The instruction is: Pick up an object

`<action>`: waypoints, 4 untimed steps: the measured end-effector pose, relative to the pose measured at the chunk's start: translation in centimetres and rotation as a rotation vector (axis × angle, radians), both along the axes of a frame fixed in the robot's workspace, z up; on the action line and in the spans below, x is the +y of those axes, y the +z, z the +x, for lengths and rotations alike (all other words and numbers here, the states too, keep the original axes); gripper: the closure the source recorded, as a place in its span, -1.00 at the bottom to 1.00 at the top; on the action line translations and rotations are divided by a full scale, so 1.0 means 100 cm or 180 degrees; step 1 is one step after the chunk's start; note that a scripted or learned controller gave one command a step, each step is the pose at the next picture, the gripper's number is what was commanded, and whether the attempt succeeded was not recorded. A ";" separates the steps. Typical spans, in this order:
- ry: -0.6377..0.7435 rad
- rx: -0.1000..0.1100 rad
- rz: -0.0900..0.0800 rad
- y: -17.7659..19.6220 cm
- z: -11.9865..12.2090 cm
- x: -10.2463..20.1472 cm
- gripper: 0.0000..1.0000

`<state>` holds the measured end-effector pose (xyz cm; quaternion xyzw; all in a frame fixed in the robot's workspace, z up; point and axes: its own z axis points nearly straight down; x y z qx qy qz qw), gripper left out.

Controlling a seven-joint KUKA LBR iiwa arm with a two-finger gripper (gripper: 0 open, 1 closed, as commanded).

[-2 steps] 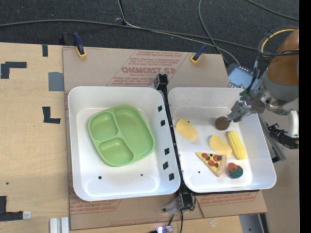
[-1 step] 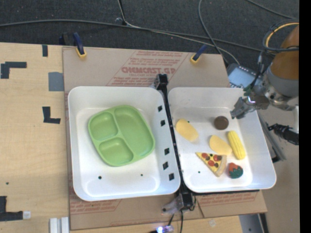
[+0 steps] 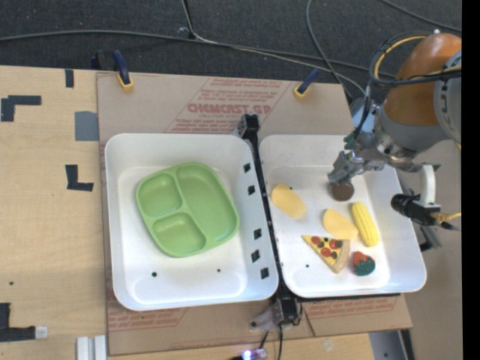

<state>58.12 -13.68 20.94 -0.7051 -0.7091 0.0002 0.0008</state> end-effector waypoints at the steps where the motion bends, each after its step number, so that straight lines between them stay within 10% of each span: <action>1: 0.0000 0.0001 0.0000 -0.002 0.003 0.045 1.00; 4: 0.0002 0.0002 0.0000 -0.004 0.002 0.202 1.00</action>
